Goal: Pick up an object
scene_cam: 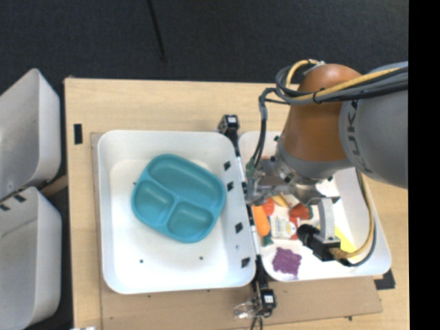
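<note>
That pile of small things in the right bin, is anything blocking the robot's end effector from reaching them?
Nothing visible blocks it. The end effector hangs directly over the right bin, with the orange piece, the red piece and the purple piece lying just below and beside it. The arm hides part of the pile.

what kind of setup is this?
Likely a robot picking test bench: a robot arm over two white bins, a teal divided plate in one, small toy items in the other.
</note>
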